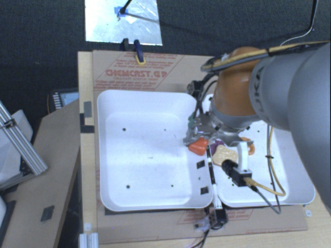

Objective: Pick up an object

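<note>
My gripper point(195, 135) hangs over the ridge between the two bins, at the right edge of the left bin point(139, 154). Directly under its tip sits a small orange object point(197, 148), touching or very close to the gripper. The arm's bulk covers most of the right bin point(295, 187). Peeking out below the wrist are a purple piece point(217, 139), a tan object point(223, 154) and a small orange-brown piece point(251, 148), all in the right bin's near left part.
Both bins rest on a cardboard sheet point(145, 71) atop the bench. A yellow cable point(271, 187) loops over the right bin. A shiny foil panel point(124, 14) lies beyond the bench. A metal rail point(20, 143) slants at the left.
</note>
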